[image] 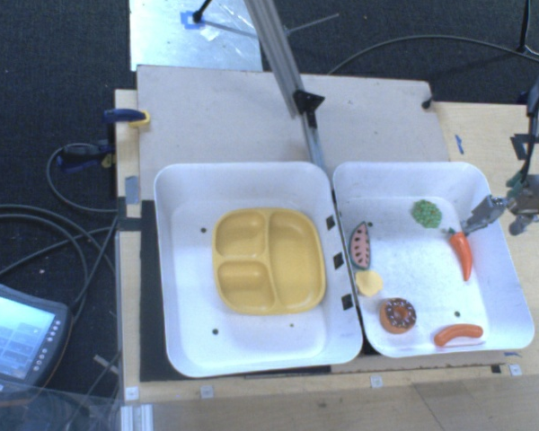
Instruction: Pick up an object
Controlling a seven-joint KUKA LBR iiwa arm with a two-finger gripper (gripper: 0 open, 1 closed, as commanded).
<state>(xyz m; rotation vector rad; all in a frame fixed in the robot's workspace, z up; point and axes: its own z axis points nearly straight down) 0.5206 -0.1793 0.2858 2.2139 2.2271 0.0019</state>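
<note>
At the near edge of the right bin (pixel 521 321) lies a sausage (pixel 458 334), close to the bin's front wall. Just left of it sits a chocolate doughnut (pixel 398 315), and beyond that a pale yellow piece (pixel 369 283), touching or almost touching the watermelon slice (pixel 360 245) along the bin's left side. A grab at any of these could fail because the wall or a neighbour blocks one finger.

Farther back, the carrot (pixel 464 253) lies lengthwise near the right wall, its green-tipped end pointing up toward the gripper (pixel 481 214). The gripper hangs at the right rim, just above that end. One grey finger shows clearly, but the view does not make plain how the hand is set, so I cannot tell whether it is spread or pressed together; nothing is seen pinched in it.

The carrot looks like the likely target. Its tapered, smooth body may slip out if caught only at the thin tip, or roll toward the wall if nudged from one side. The broccoli floret (pixel 426 213) lies to the left of the gripper, near enough to be pushed aside by a sideways approach.

In the left bin (pixel 175 241), the yellow divided plate (pixel 269 260) sits well apart from the gripper.
</note>
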